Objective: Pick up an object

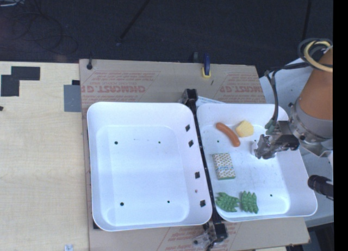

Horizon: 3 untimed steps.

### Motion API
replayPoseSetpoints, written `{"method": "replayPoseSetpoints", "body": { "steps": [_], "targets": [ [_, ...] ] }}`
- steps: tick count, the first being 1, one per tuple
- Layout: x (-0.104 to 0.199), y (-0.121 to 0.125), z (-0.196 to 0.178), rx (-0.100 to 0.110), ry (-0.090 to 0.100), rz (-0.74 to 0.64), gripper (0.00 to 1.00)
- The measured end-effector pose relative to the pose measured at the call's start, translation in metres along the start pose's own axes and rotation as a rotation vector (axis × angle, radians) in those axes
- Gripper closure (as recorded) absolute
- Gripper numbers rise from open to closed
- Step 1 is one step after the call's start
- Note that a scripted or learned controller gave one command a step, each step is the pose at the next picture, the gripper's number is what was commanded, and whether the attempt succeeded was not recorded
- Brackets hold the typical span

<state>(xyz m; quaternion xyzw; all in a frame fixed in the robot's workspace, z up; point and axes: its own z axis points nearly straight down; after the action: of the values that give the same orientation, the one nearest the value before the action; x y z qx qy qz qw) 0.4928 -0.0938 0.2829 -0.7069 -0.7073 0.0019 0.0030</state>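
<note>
A bench seen from above at a slant holds two shallow white bins side by side on a brown board. The left bin [138, 168] sits beside the right bin [277, 201], the two touching along a row of black clips. In the right bin, an orange sausage [228, 134] lies on a diagonal near the back, with a small yellow lump [245, 129] just beside its upper end. Below them, near the bin's middle, rests a small patterned box [223, 166]. Along the front edge lie two green leafy pieces, one [227, 202] to the left and the other [249, 202] just beside it. A grey robot arm with an orange band [321, 89] reaches in from the right. Its claw [265, 149] is over the right side of the right bin, close to the yellow lump but apart from it. The claw is dark and small here, so I cannot tell how it stands, and nothing can be seen in it.
</note>
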Motion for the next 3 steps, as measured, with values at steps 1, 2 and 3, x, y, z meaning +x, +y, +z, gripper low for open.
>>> {"method": "replayPoseSetpoints", "body": {
  "steps": [1, 2, 3],
  "targets": [
    [-0.001, 0.000, -0.009, 0.002, 0.000, 0.003, 1.00],
    [0.071, -0.018, -0.011, -0.002, 0.001, -0.006, 1.00],
    [0.067, -0.017, -0.020, 0.001, 0.000, 0.000, 1.00]
  ]
}}
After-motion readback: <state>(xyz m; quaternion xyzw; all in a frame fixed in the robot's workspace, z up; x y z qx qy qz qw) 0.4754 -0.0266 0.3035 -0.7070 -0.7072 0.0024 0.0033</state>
